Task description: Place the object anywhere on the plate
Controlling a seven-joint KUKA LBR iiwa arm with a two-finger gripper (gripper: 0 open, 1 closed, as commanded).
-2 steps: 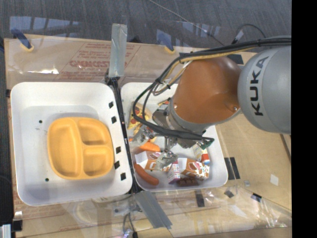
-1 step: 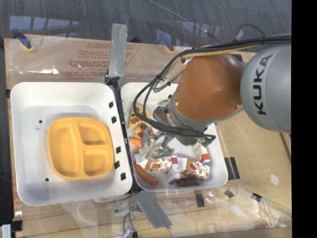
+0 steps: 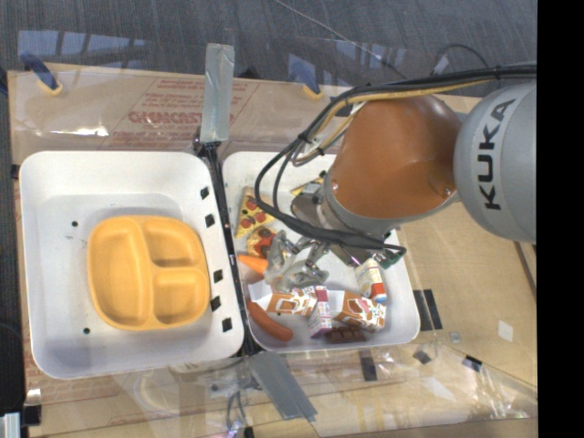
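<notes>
**Inspector:** State of the plate?

**Recorder:** A yellow plastic plate with three compartments (image 3: 146,270) is seen lying flat in the left white shallow bin (image 3: 55,181). Nothing is seen resting on it.

**Inspector:** And the object to be moved?

**Recorder:** No single object can be identified as chosen. The right white shallow bin (image 3: 406,313) is seen to hold a clutter of toy food: a slice of pizza with red toppings (image 3: 253,213), an orange carrot-shaped piece (image 3: 253,264), a reddish-brown sausage (image 3: 270,322), and small printed cartons (image 3: 363,312) along the near wall. All are well apart from the plate.

**Inspector:** The end effector?

**Recorder:** The metal end effector (image 3: 297,258) is seen low over the right bin, just beside the carrot-shaped piece, beneath the grey arm with its orange band (image 3: 397,158). Whether it is spread or closed cannot be told; nothing can be confirmed as held.

**Inspector:** Step in hand?

**Recorder:** The picking step is judged to be in hand; placement is not yet done.

**Inspector:** Requirement for the next move?

**Recorder:** A secure grasp on one item is called for, then a lift clear of the dividing walls and a carry leftward over the plate.
</notes>
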